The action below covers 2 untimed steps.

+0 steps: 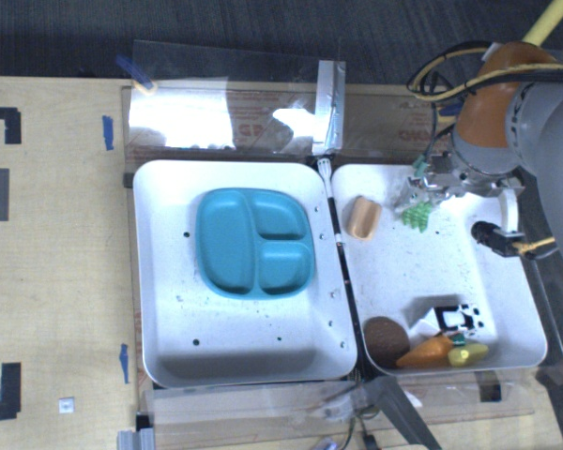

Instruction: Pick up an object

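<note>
Frilly green leafy object (pixel 416 216) just below the fingers (pixel 420 187), grip state unclear, smooth tan cylinder (pixel 362 217) beside it

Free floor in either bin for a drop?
Right bin: bare middle between tan cylinder and the near-edge cluster. Crowded there: brown ball, carrot, yellow piece. Left bin: blue divided plate fills the centre; bare strip along the near edge.

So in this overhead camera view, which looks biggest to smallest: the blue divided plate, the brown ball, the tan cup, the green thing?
1. blue divided plate
2. brown ball
3. tan cup
4. green thing, partly hidden by the end effector, so unsure.
</note>
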Motion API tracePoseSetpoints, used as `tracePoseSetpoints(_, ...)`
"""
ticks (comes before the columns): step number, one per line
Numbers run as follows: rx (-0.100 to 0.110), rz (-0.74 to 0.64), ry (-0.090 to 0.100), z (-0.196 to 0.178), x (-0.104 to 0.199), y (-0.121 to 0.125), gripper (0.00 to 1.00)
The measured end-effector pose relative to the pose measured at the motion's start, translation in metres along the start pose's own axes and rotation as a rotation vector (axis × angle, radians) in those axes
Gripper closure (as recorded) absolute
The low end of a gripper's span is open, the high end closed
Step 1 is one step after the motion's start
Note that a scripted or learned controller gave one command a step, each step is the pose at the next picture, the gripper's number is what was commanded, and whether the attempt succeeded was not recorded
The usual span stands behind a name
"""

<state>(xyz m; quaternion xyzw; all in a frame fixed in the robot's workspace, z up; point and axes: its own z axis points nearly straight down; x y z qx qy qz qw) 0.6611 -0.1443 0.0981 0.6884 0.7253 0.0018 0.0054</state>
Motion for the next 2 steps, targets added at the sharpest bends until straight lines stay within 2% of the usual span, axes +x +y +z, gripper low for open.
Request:
tracePoseSetpoints(1,-0.002,-0.076,0.006,-0.093,0.085,0.006,1.00)
tracePoseSetpoints(2,0.010,-0.131,0.006,-0.104,0.106,-0.028,1.00)
